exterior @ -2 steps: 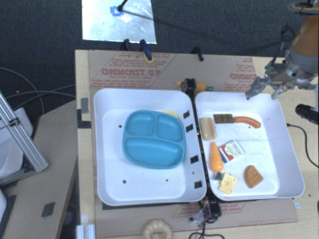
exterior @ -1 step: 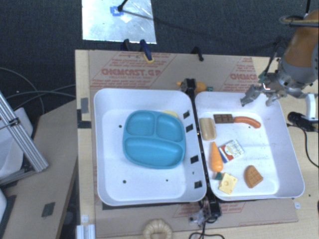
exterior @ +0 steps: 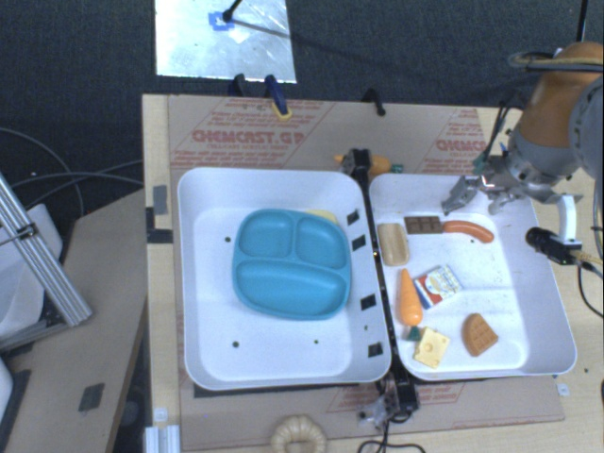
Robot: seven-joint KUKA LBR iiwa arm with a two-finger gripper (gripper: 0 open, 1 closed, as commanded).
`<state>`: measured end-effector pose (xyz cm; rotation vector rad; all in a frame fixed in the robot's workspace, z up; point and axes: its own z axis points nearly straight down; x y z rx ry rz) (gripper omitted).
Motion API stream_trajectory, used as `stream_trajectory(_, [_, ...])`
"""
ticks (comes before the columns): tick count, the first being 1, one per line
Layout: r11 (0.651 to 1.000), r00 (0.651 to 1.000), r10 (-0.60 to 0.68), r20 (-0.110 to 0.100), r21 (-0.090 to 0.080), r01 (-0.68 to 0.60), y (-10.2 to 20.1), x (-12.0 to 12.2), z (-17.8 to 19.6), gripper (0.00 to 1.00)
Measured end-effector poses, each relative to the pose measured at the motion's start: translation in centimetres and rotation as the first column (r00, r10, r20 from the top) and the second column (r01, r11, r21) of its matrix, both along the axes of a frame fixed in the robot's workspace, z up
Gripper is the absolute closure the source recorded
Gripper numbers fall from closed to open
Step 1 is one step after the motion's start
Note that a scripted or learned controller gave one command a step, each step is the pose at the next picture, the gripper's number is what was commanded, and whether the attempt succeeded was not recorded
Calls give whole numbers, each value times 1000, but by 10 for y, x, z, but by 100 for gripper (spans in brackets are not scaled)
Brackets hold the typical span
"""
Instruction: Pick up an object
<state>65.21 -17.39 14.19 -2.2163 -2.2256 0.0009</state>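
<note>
The right bin [exterior: 543, 319] holds several toy foods: a brown chocolate bar [exterior: 423, 224], an orange-red sausage [exterior: 469, 230], a tan bread roll [exterior: 393, 243], a carrot [exterior: 409, 297], a small red, white and blue carton [exterior: 437, 285], a cheese wedge [exterior: 432, 347] and a brown toast slice [exterior: 479, 333]. My gripper [exterior: 477, 199] hangs over the far part of this bin, just above and behind the sausage and chocolate bar. It is open, its two fingers spread, with nothing between them.
The left bin [exterior: 203, 347] holds a blue divided plate [exterior: 293, 262] with a yellow piece [exterior: 324, 216] peeking out behind it. A black divider with clips [exterior: 370, 253] runs between the bins. The arm's orange band [exterior: 557, 102] rises at the right.
</note>
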Motion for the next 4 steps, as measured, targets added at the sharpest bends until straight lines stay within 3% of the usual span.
stream_trajectory(1, [1000, 1000, 1, 2, -1, -1, 1, 1, -50, 0])
stream_trajectory(2, [1000, 1000, 3, 7, -1, -3, 1, 2, -37, 100])
stream_trajectory(4, [1000, 1000, 0, 9, -2, 0, -5, -1, 79, 100])
